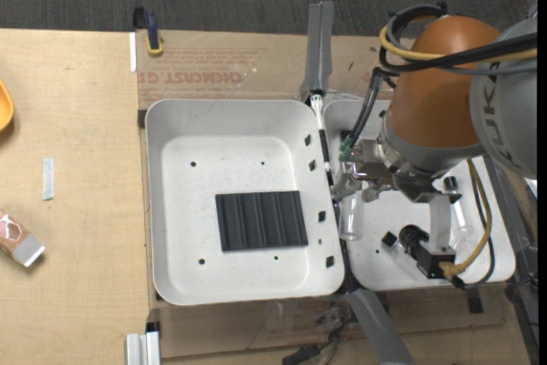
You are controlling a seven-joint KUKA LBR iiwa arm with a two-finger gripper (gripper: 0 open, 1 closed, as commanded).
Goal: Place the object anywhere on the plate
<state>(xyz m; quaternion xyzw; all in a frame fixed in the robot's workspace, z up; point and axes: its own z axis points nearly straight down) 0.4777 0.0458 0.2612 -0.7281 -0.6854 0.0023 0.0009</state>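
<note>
Two white bins sit side by side on the worktop (pixel 77 98). The left bin (pixel 171 141) holds one dark ribbed plate (pixel 261 220), a flat rectangle lying toward that bin's front edge, midway between its side walls. One arm (pixel 444 81) covers most of the right bin (pixel 376 269), hiding what lies there. The pincer (pixel 355 188) hangs over the right bin's left edge; whether it is wide or narrow cannot be told. Just in front of it, one small clear piece (pixel 349 225) is hard to make out. At the worktop's left edge, one orange thing (pixel 4 108) is cut off
</note>
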